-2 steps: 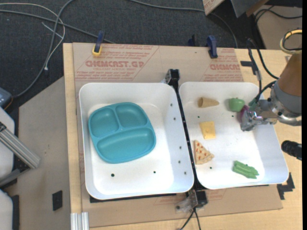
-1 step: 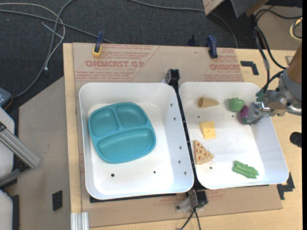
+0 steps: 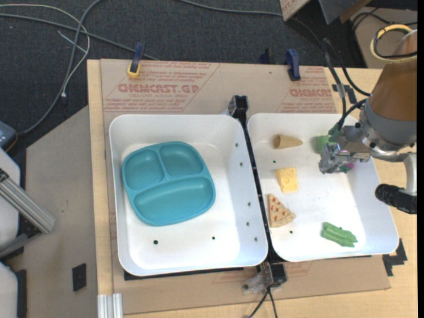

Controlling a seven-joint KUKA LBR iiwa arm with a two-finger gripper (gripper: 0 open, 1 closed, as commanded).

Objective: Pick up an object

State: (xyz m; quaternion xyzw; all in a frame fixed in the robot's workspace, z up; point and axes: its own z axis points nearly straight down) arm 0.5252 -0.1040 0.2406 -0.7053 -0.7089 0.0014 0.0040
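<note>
Nothing was yet lifted: the gripper [image 3: 336, 159] was lowered into the right bin [image 3: 371, 211] beside a green piece [image 3: 322, 142], finger state indiscernible, while cheese [image 3: 287, 179], pizza slice [image 3: 279, 211] and cone [image 3: 287, 141] lay untouched.

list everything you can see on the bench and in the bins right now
left bin: 1, white, left half of the bench
divided plate: 1, teal, lying in the left bin
right bin: 1, white, beside the left bin
cone piece: 1, tan, far part of the right bin
cheese piece: 1, yellow, middle of the right bin
pizza slice: 1, tan with red spots, near left part of the right bin
green item: 1, green, near part of the right bin
second green item: 1, green, just left of the gripper, partly hidden
clamps: 2, blue, far edge of the board
arm: 1, grey with orange band, reaching in from the right
gripper: 1, over the far right part of the right bin
</note>
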